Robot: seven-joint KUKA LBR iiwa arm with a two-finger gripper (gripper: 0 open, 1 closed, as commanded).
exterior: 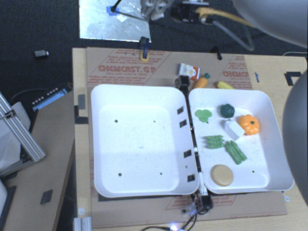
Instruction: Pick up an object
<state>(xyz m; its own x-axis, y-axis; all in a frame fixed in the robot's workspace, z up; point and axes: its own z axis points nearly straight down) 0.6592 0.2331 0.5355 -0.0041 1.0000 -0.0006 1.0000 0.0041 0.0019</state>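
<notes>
The right white bin holds several small toys. An orange pumpkin lies beside a white block. A dark green round piece and a flat green leaf sit at the bin's far side. Green pea pods and a bunch of green beans lie in the middle. At the near side is a tan round bun. My gripper hangs high at the top of the camera view, beyond both bins and far from every toy.
The left white bin adjoins the right one along a black hinge strip. Behind the bins, on the cardboard, lie a carrot, a yellow piece and a small red-white box. The grey arm spans the top right.
</notes>
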